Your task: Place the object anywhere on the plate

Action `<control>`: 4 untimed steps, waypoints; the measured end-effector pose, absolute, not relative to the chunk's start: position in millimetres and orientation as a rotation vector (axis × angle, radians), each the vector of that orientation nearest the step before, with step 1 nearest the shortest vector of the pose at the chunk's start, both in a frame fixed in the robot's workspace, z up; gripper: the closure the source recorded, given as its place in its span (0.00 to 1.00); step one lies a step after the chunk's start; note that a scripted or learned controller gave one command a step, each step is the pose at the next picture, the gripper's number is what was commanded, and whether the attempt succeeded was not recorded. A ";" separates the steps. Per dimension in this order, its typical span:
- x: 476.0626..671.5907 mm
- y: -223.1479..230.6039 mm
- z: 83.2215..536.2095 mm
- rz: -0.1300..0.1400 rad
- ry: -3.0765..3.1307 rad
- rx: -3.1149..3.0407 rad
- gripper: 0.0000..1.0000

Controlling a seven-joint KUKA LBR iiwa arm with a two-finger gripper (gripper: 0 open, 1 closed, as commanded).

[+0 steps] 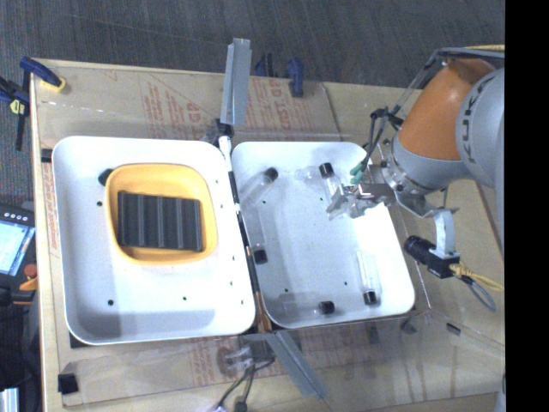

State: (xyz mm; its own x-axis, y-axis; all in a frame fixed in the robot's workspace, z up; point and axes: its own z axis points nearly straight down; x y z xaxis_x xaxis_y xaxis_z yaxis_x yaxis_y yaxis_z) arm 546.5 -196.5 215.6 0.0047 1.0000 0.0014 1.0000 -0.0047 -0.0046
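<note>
A yellow plate [159, 177] lies in the left bin [77, 230], with a dark ribbed rectangle covering its middle. Several clear vials with black caps lie scattered in the right bin [296, 239]. One vial [262, 183] is near the top left. Another vial [316, 172] sits at the top middle. A third vial [367, 273] lies near the right wall, and one more vial [314, 308] lies by the front wall. My gripper [346, 201] hangs low over the upper right part of the right bin, just below and right of the top-middle vial.
A small black piece [259, 255] lies by the right bin's left wall. A metal divider [233, 84] rises behind the gap between the bins. The arm's grey and orange body [446, 127] covers the bench to the right, and a black fitting [426, 255] sits beside the bin's right rim.
</note>
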 end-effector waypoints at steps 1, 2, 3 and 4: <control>563.0 -117.1 237.0 0.002 -2.417 -2.006 1.00; 596.1 -52.7 190.4 0.005 -2.566 -1.803 1.00; 581.9 0.9 211.7 0.004 -2.739 -1.527 1.00; 581.9 0.5 211.8 0.004 -2.739 -1.528 0.00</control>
